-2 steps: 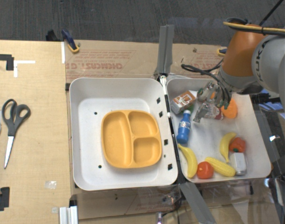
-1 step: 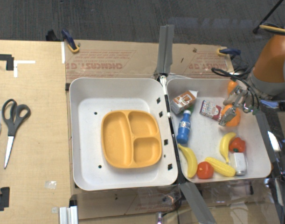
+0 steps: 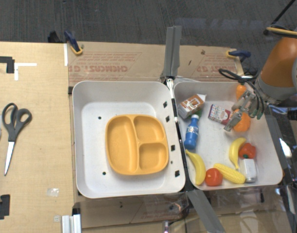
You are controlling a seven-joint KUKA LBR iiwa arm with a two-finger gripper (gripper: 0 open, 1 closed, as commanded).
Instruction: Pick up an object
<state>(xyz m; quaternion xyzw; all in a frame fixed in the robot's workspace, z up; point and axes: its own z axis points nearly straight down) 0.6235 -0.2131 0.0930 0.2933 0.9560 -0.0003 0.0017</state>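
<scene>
My gripper [image 3: 237, 115] hangs over the right bin [image 3: 270, 130] near its far right side, on the grey arm with the orange band [image 3: 279, 64]. It sits just above an orange fruit [image 3: 243, 124] and beside a small maroon box [image 3: 218, 113]; I cannot tell whether it touches either. Also in this bin are a brown-and-white carton [image 3: 192, 105], a blue bottle [image 3: 191, 133], two bananas [image 3: 235, 151] [image 3: 197, 167], a tomato [image 3: 214, 177], a corn cob [image 3: 229, 173], a red-capped white bottle [image 3: 248, 165] and a small orange item [image 3: 241, 88].
The left bin [image 3: 85, 130] holds a yellow divided plate [image 3: 137, 143]. Scissors [image 3: 12, 130] lie on the wooden bench at the left. Blue clamps [image 3: 73, 41] [image 3: 239, 54] grip the cardboard behind the bins. A grey bar [image 3: 172, 52] rises between the bins.
</scene>
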